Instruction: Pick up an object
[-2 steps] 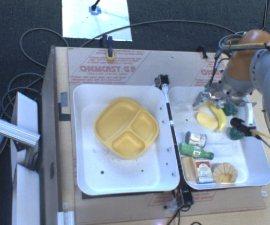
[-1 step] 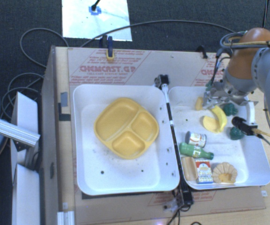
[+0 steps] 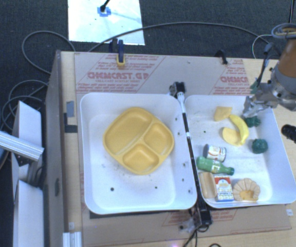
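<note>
Two white bins sit side by side on the bench; the left bin [image 3: 94, 189] holds a yellow divided plate [image 3: 139, 139]. Taking the banana [image 3: 239, 128] in the right bin [image 3: 287, 187] as landmark: a yellow wedge [image 3: 222, 112] lies up and left of it, a small can [image 3: 215, 152] below it, then a green bottle [image 3: 215, 165], a carton [image 3: 223, 188] and a tan shell-shaped piece [image 3: 246, 190] further down. A dark green lump [image 3: 259, 146] lies to its lower right, another green piece [image 3: 253, 121] just beside its upper right. The gripper [image 3: 253, 107] hangs right above that second green piece, near the banana's top end; whether it is released or clenched I cannot tell.
</note>
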`<action>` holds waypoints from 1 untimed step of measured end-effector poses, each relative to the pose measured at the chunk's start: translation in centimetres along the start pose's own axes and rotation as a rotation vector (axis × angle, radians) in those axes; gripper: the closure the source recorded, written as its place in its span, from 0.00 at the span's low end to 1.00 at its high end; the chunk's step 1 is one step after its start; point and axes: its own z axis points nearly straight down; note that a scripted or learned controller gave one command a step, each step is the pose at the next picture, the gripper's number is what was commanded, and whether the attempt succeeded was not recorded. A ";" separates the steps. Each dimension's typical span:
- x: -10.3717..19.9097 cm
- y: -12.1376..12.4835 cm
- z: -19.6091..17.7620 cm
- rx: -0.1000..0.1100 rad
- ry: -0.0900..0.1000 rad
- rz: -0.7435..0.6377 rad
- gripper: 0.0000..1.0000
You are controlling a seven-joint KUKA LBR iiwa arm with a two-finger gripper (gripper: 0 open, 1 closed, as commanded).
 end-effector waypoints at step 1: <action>0.1 -0.1 0.2 0.003 0.001 0.000 0.00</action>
